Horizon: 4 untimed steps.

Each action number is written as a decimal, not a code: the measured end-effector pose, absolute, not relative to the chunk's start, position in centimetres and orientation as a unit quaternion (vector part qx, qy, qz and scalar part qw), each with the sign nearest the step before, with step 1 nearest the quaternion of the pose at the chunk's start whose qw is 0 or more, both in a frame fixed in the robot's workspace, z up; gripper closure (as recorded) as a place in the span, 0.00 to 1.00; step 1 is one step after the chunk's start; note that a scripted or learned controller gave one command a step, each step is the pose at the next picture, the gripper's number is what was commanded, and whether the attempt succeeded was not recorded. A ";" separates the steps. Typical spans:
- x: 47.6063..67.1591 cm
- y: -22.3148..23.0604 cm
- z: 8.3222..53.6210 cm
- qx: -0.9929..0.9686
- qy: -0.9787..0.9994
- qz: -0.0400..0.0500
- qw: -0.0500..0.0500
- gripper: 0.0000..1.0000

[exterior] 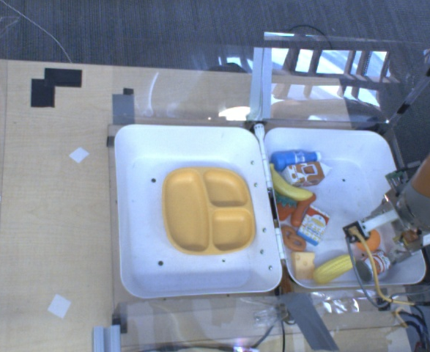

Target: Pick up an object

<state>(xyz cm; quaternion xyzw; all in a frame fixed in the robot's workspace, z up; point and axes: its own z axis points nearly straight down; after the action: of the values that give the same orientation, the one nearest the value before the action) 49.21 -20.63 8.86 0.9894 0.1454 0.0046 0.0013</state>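
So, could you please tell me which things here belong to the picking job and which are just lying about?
Job:
gripper
right bin
banana
blue bottle
corn cob
small carton

Lying about:
left bin
yellow divided plate
black tape marks

1 camera sits fixed above the bench [46,218], looking down at a slant, with the far floor across the top of the frame. It stands far enough back to take in both bins: the left bin [138,218] sits near the middle, the right bin [361,152] close to the right edge (its far side slightly cut by the arm [427,189]). No second view overlaps it.
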 end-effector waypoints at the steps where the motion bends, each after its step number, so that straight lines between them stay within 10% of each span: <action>1: 54.3 -19.1 8.8 0.983 0.183 0.005 0.002 0.00; 2: 54.4 -19.1 10.0 0.982 0.187 0.004 0.002 1.00; 3: 53.0 -18.2 24.5 0.995 0.104 0.006 0.001 1.00; 4: 48.7 -13.6 22.4 0.994 0.106 0.000 -0.001 1.00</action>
<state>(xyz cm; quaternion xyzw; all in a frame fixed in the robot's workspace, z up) 48.74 -13.61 22.39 0.9944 0.1057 -0.0002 -0.0013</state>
